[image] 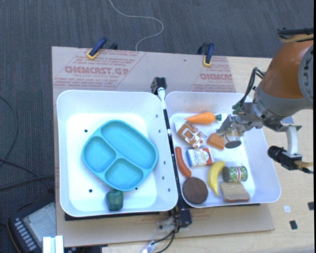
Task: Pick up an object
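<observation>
The right bin (270, 179) holds several toy foods: a carrot (202, 118), a waffle-like brown and white piece (191, 134), an orange wedge (216, 140), a red sausage (183, 162), a white packet (199, 156), a banana (216, 176), a green can (235, 173), a brown patty (195, 190) and a bread slice (235, 192). My gripper (227, 131) hangs low over the upper right part of this bin, just right of the orange wedge and below the carrot's tip. Nothing shows held in it.
The left bin (68, 136) holds a blue divided plate (120, 154) and a green pepper (114, 200) at its front edge. Blue and yellow clamps (97, 47) (208, 55) sit on the board's far edge. A black fitting (283, 157) sticks out right of the right bin.
</observation>
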`<state>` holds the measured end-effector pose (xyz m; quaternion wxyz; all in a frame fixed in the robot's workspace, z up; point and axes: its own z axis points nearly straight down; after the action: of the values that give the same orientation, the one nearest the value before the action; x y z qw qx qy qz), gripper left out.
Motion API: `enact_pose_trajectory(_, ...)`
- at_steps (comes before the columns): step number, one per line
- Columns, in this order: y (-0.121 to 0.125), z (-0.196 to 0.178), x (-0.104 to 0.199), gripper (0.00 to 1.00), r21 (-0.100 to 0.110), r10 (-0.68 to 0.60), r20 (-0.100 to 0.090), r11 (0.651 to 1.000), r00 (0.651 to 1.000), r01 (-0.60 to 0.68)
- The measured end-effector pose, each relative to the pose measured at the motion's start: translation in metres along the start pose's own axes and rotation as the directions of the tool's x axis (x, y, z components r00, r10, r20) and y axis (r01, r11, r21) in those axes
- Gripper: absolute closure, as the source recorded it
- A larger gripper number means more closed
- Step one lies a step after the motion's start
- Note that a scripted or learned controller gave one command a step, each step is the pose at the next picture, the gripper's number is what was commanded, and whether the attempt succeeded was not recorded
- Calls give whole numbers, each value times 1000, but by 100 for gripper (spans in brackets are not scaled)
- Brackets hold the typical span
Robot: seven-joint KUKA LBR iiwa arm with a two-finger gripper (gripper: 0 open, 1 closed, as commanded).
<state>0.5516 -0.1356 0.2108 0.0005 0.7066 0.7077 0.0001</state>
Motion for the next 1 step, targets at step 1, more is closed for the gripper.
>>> enact_pose_trajectory(1, 0, -9, 0, 100, 1, -1, 1, 1000, 1000, 1)
